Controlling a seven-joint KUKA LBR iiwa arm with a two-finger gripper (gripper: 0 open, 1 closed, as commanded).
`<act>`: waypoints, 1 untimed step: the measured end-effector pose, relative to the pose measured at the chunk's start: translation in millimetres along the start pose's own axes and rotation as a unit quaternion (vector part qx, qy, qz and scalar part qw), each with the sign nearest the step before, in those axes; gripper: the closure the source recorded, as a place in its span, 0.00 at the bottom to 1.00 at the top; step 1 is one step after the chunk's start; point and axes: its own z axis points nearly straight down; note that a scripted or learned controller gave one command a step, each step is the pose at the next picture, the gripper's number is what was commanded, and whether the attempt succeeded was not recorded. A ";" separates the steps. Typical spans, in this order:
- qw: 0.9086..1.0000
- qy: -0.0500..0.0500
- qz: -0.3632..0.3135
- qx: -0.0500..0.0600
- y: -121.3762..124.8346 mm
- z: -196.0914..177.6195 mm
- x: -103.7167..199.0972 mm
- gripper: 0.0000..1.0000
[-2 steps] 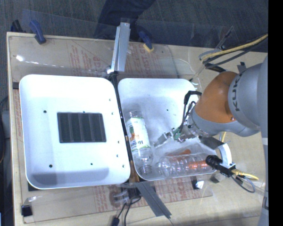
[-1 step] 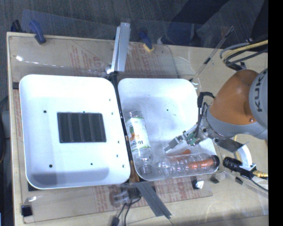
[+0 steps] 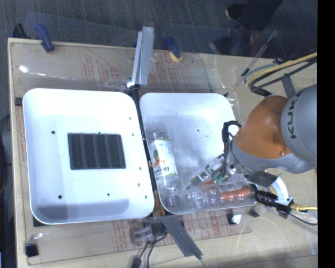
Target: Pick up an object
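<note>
In the camera view, the grey arm with its orange band (image 3: 262,133) reaches from the right into the right shallow white bin (image 3: 184,108), its two-finger gripper (image 3: 212,175) low over the near right corner; whether it is apart or together I cannot tell. A clear plastic bottle with a green-and-white label (image 3: 163,163) lies along that bin's left wall, and a second clear plastic bottle with an orange band (image 3: 223,196) lies along the near wall just beside the gripper, while the left white bin (image 3: 44,110) holds a dark ribbed rectangular panel (image 3: 96,151)

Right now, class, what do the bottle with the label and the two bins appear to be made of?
Bottle: probably clear plastic, see-through walls, with a likely paper label. Left bin and right bin: white, smooth, seemingly plastic, with rounded moulded corners.
</note>
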 end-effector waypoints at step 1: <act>1.000 0.000 0.027 -0.002 1.3 17.3 -0.5 0.00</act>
